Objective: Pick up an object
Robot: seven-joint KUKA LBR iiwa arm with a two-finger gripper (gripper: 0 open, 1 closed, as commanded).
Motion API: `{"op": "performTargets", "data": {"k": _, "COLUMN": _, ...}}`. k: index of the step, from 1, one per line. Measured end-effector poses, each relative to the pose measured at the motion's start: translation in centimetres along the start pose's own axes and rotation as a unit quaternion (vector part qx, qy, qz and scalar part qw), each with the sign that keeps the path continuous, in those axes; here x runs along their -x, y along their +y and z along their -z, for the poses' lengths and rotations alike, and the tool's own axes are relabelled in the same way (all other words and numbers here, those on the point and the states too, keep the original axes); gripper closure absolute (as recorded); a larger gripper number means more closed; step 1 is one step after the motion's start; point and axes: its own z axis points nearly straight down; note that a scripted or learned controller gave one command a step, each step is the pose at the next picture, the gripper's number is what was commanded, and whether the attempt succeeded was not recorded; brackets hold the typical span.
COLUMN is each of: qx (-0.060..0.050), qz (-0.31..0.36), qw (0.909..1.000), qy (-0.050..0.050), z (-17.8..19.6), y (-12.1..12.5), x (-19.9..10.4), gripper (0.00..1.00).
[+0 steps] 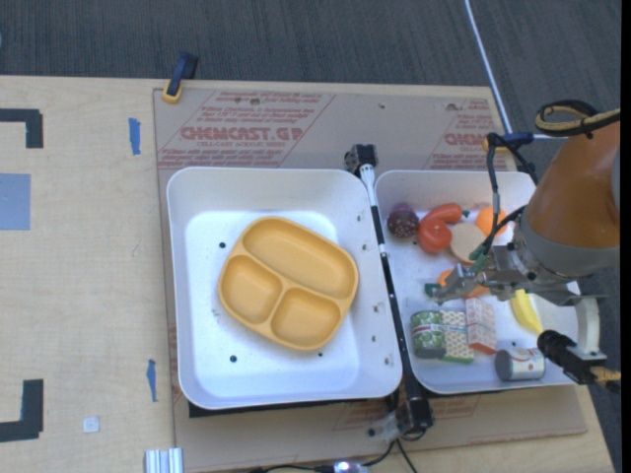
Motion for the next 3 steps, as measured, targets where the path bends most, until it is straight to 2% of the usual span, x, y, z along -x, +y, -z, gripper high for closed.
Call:
{"op": "performTargets", "data": {"k": 1, "qx": 0.001, "qz": 0.000, "qw": 1.0000, "qy": 0.000, "z": -7.6, "y": -0.6, "x": 0.7, "gripper": 0.00}}
{"op": "performTargets", "data": {"k": 2, "qx": 0.005, "qz": 0.000, "qw": 1.0000, "qy": -0.001, "z": -6.5, "y": -0.3, "x": 0.7, "gripper": 1.00}}
{"op": "performTargets", "data": {"k": 3, "qx": 0.001, "qz": 0.001, "qw": 1.0000, "qy": 0.000, "z": 0.0, "y": -0.7, "x": -7.0, "gripper": 1.00}}
